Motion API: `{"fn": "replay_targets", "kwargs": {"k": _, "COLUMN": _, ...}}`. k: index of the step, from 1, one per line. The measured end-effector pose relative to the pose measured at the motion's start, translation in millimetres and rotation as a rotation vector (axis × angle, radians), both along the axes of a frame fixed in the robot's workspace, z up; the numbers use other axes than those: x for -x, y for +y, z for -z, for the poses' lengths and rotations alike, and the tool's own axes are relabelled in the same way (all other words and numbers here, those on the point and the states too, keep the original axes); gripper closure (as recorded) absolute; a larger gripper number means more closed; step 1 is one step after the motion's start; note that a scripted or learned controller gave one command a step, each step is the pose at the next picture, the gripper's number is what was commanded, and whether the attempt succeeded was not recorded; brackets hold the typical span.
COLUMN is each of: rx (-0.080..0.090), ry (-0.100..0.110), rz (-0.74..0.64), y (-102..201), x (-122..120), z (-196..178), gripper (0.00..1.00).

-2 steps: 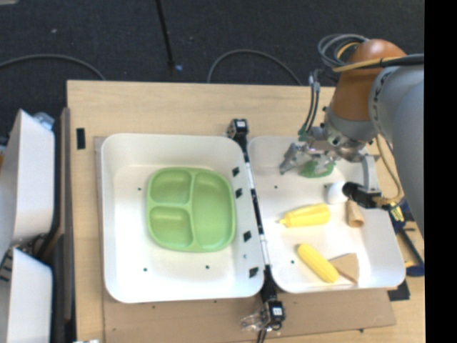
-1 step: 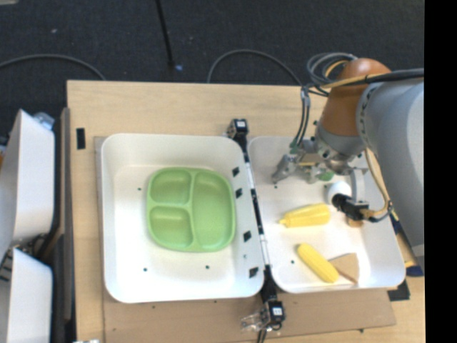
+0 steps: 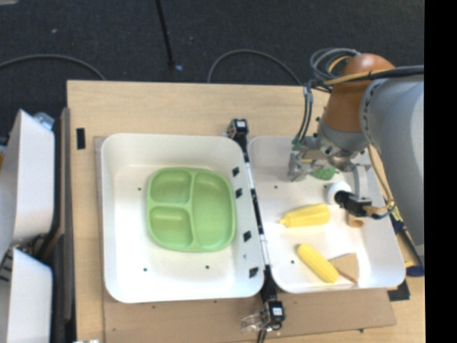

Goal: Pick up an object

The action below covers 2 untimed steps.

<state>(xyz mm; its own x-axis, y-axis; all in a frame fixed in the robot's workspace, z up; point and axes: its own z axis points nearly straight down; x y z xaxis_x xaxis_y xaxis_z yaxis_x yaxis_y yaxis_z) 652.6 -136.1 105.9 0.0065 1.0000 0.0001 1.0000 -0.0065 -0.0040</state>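
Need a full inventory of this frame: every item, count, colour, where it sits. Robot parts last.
Bins: 2, white, side by side on the bench.
Bench: 1, light wood, under both bins.
Divided plate: 1, green, three compartments, middle of the left bin.
Corn cobs: 2, yellow, right bin; one mid-bin, the other nearer the front edge.
Wedge: 1, tan, right bin, touching the front cob.
Green item: 1, small, right bin, under the claw; too hidden to identify.
Cables: several, dark, on the floor behind the bench.
Arm: 1, grey with orange band, from the right.
Claw: 1, over the right bin's back part.
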Motion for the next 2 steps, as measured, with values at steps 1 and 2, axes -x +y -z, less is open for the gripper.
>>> {"fn": "replay_targets", "kwargs": {"k": 1, "rx": 0.001, "ry": -0.006, "rz": -0.003, "y": -4.6, "x": -9.0, "z": -44.4, "gripper": 1.0}}
{"fn": "replay_targets", "kwargs": {"k": 2, "rx": 0.001, "ry": -0.007, "rz": -0.009, "y": -5.2, "x": -20.6, "z": -93.0, "gripper": 1.0}}
